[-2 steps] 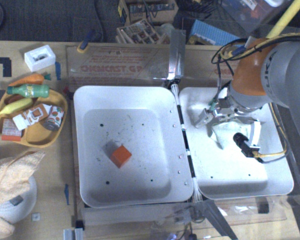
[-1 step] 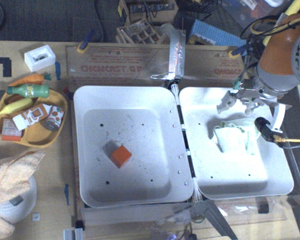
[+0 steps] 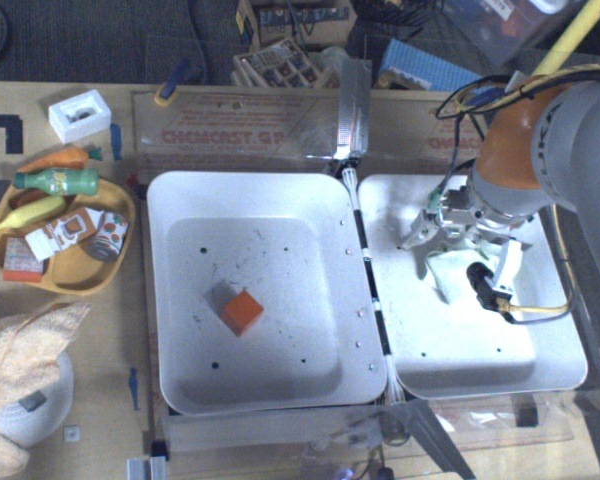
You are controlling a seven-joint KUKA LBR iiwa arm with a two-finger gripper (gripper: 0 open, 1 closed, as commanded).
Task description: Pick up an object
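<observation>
One orange block (image 3: 243, 312) sits low in the left bin (image 3: 180, 208), well apart from the pincer (image 3: 427, 245) over the right bin (image 3: 550, 368) — fingers look spread, seemingly holding nothing.

The bench (image 3: 70, 118) bore two white bins (image 3: 180, 208), a yellow bowl (image 3: 80, 278), a cloth (image 3: 25, 353) and a white box (image 3: 80, 115).

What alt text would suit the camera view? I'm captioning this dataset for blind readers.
A grey robot arm with an orange band holds its gripper over the right white bin, while a small orange block lies in the left white bin. A yellow bowl of toy groceries sits at the bench's left.
</observation>
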